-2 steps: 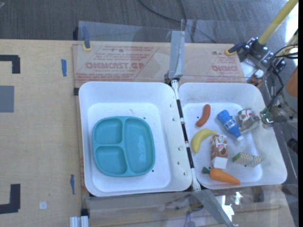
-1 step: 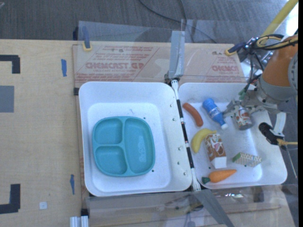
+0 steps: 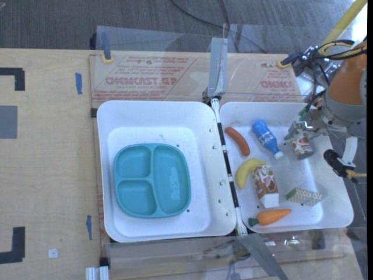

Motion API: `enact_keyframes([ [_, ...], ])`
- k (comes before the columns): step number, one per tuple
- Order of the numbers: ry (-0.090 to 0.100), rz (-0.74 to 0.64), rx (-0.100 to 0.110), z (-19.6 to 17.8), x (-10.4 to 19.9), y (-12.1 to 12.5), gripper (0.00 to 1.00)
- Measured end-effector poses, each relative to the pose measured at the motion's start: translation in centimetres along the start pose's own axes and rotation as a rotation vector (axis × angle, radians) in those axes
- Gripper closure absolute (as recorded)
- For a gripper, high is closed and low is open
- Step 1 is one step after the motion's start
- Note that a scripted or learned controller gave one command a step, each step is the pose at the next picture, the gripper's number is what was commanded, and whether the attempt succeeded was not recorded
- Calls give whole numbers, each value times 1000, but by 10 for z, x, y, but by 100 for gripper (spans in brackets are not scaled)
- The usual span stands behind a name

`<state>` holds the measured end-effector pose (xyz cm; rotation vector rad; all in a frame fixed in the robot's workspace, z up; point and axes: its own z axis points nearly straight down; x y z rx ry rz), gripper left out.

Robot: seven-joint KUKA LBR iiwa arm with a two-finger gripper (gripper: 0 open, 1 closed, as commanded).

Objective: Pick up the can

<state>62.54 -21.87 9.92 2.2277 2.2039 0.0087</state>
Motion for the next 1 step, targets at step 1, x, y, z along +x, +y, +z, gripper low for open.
enact_keyframes([
  [1, 0, 13, 7, -113, 36, -19, 100],
])
